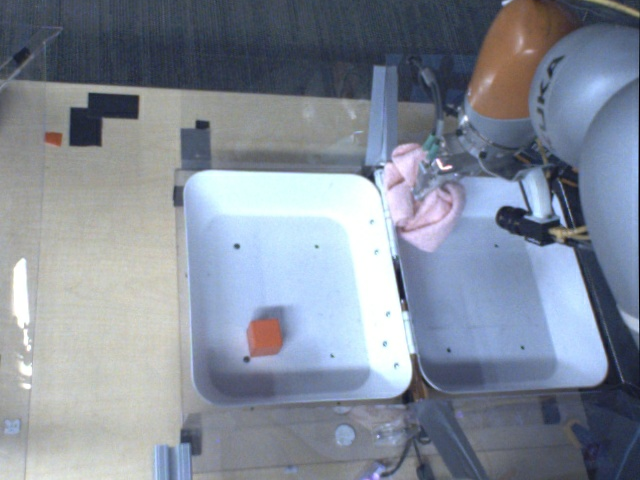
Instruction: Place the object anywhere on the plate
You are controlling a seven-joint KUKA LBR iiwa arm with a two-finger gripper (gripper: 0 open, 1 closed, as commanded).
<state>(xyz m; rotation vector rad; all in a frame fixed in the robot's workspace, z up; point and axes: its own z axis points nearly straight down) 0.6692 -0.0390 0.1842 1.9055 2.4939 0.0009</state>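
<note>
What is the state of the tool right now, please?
Tool: closed on the pink cloth, at the far left corner of the right bin.

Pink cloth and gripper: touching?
Touching. Camera view shows the gripper pressed into the bunched pink cloth at the right bin's upper left corner.

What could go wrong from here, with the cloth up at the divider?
1. The crumpled pink cloth hangs off the end effector right at the rim between the left white bin and the right white bin; it may snag there.
2. A loose fold could slip and drop the cloth.
3. The small orange block stays untouched.
</note>
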